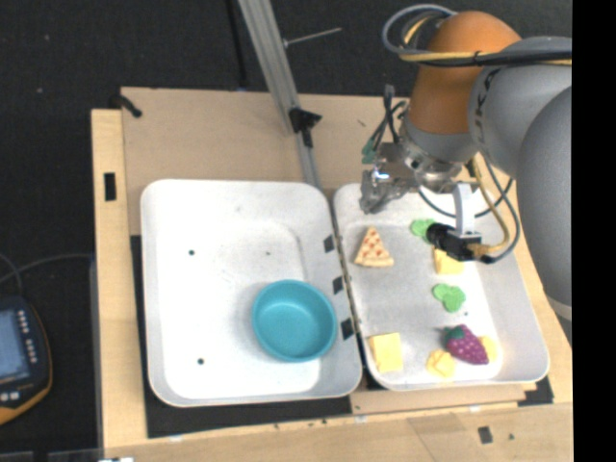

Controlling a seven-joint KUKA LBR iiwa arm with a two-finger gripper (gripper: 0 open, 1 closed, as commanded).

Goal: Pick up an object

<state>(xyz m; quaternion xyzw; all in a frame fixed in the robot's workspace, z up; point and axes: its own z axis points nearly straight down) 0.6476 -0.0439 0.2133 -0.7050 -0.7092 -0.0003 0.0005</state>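
Holding a teal bowl (293, 320), left bin (173, 219); toy foods in right bin (515, 306); tool (377, 192) state unclear.

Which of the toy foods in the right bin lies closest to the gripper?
The pizza slice, just below the gripper; the yellow block and grapes lie at the bin's near end.

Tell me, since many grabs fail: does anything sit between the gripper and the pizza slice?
Nothing visible does. The gripper hangs over the right bin's far-left corner, and bare bin floor separates it from the pizza slice just nearer the camera.
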